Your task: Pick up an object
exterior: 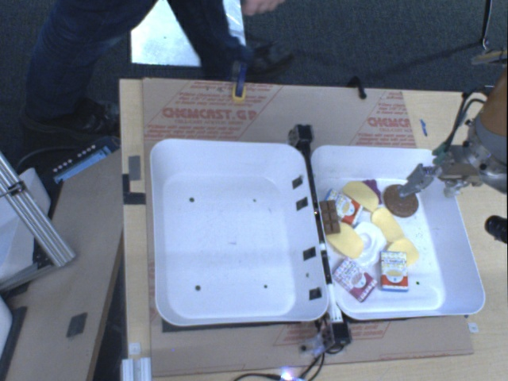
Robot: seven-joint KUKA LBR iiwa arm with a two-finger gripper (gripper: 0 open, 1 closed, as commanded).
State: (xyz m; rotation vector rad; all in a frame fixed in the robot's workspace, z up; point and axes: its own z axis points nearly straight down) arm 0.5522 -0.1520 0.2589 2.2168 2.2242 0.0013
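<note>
Nearest edge of right bin: small red-white packet and orange carton, side by side. Behind them white cup among yellow pieces, w/ dark bar by the divider. Further back, brown disc touching end effector tip; can't tell its state. Left bin beside. Person beyond the desk.

A robotics lab or test workshop, judging by the bench faced with printed protective board, two white bins clipped side by side, aluminium framing at nine o'clock, dark carpet and a standing person at twelve o'clock.
</note>
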